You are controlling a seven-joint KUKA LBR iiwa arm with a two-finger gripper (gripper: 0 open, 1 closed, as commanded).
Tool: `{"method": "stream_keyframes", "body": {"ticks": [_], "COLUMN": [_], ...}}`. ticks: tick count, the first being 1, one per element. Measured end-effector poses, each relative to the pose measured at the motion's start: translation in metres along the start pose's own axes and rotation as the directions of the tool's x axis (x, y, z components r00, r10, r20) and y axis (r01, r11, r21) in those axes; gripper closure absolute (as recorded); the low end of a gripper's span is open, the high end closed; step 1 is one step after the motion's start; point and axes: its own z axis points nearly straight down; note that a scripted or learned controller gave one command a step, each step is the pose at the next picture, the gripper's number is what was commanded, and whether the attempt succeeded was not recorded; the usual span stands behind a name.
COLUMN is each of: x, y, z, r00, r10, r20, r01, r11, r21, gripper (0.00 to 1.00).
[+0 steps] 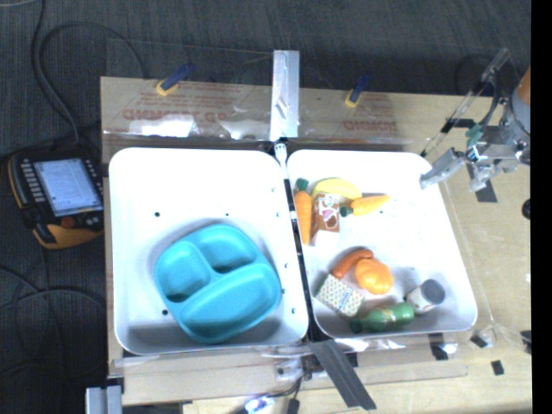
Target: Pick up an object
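The right bin [448, 231] holds several toy foods. A carrot [302, 216] lies along its left wall, beside a small brown and red box [327, 214]. A banana [336, 186] and a yellow-orange piece [369, 203] lie near the back. Toward the front are an orange fruit [373, 277], a checkered box [341, 296], a green cucumber [384, 317] and a small grey and white cup [427, 293]. My gripper [457, 184] hangs over the bin's back right corner, above the rim and apart from all the objects. It is open with nothing between its fingers.
The left bin [138, 188] holds a blue divided plate [218, 279]. A metal bracket [285, 102] stands at the back between the bins. A teach pendant [56, 188] lies on the floor at the left. Bare bench lies right of the bins.
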Motion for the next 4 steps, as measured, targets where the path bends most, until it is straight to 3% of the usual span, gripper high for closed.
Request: {"method": "stream_keyframes", "body": {"ticks": [1,2,3,4], "x": [0.064,0.059,0.058,0.058], "y": [0.023,0.082,0.082,0.082], "z": [0.120,0.187,0.178,0.177], "r00": [0.997,0.987,0.986,0.986], "r10": [-0.072,-0.161,-0.163,-0.163], "r20": [-0.001,0.014,0.016,0.016], "r01": [0.072,0.161,0.163,0.163], "r11": [0.997,0.987,0.986,0.986], "r21": [0.001,-0.021,-0.017,-0.017], "gripper": [0.00,0.00,1.00,0.00]}}
